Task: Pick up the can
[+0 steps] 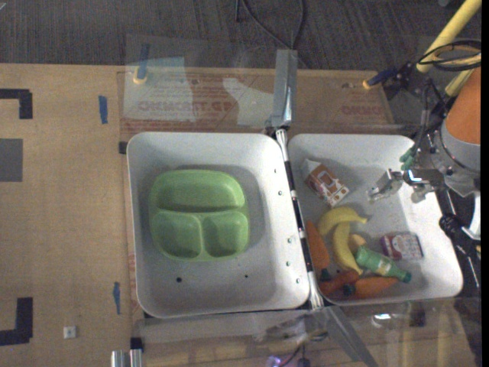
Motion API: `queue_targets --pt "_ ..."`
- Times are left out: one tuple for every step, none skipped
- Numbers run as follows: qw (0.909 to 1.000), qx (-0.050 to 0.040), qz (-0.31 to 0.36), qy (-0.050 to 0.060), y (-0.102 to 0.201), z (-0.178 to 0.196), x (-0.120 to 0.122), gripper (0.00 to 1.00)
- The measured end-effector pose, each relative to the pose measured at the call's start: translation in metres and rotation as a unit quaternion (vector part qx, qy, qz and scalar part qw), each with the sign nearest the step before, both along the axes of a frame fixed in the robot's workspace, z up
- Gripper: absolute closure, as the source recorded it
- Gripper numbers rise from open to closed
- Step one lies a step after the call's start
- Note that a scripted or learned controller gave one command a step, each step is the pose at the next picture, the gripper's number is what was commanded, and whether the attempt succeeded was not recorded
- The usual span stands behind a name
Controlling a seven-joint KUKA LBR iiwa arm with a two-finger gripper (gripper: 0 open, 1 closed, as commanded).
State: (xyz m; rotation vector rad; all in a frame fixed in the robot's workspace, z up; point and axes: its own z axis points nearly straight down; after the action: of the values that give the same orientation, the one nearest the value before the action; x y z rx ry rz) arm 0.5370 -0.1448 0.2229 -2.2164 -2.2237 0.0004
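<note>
The can (pixel 402 245), short with a maroon and white label, lies in the right bin (pixel 447 281) near its right wall. A green bottle (pixel 380 264) rests just left of and in front of it. My gripper (pixel 399 186) hangs over the back right part of the same bin, some way behind the can and apart from it. Its fingers (pixel 381 187) stand open with nothing between them. The grey arm with its orange band (pixel 469 117) comes in from the right edge.
In the right bin, left of the can, are two bananas (pixel 342 235), a small red and white carton (pixel 327 184), and carrots (pixel 365 286) along the front. The left bin (pixel 145 159) holds a green divided plate (pixel 200 213). Cables hang by the arm at the upper right.
</note>
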Motion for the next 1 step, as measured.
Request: queue_targets --pt "0.9999 -0.0014 0.015 -0.005 -0.0190 -0.1349 0.0360 0.00"
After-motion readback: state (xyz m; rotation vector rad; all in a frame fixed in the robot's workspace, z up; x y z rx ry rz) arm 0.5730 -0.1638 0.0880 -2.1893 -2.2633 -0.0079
